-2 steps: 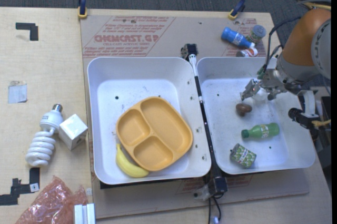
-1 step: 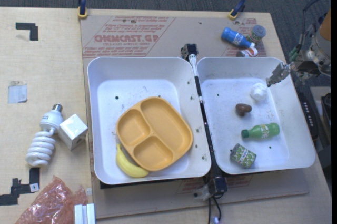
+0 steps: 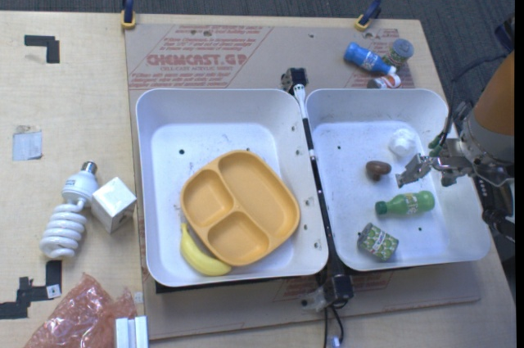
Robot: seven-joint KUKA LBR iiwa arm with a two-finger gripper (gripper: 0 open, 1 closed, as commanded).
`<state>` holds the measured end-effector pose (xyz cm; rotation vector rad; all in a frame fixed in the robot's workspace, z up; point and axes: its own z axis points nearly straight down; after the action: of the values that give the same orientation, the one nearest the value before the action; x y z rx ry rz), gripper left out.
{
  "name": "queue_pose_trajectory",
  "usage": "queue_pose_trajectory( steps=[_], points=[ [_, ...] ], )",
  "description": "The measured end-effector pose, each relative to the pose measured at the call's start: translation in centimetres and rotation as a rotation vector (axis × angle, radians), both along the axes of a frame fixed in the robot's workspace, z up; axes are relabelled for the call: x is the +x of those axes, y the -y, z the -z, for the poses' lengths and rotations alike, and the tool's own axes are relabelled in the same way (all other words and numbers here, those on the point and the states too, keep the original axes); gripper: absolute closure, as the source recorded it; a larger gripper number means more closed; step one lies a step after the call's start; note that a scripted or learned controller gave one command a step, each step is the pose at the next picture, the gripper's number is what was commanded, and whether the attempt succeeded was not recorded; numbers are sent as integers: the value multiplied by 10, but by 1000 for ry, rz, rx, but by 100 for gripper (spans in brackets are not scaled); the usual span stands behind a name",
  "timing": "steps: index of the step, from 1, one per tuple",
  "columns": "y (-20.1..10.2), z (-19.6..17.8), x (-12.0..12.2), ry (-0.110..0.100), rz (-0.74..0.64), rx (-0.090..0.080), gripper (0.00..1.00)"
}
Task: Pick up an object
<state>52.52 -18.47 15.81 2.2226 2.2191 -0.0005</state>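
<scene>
Camera view: end effector [image 3: 415, 169] low over the right bin [image 3: 352, 105], holding nothing that can be seen.

Whether its fingers are apart or together cannot be told. A green bottle [image 3: 405, 204] lies on its side just below the end effector; a brown stone-like lump [image 3: 377, 169] sits just to its left, and a white crumpled item [image 3: 402, 142] lies just above. A green packet [image 3: 377, 242] rests farther below. Well to the left, the other bin [image 3: 155, 113] carries a yellow divided tray [image 3: 239, 208] and a banana [image 3: 199, 255].
</scene>
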Motion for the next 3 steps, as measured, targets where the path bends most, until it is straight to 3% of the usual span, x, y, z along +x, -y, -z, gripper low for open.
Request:
queue_pose_trajectory(
  steps=[1, 2, 3],
  points=[
    [-27, 3, 100, 0, -3, 0, 0],
    [-24, 62, -14, -1, 0, 1, 0],
    [-8, -23, 74, 1, -4, -1, 0]
  ],
)
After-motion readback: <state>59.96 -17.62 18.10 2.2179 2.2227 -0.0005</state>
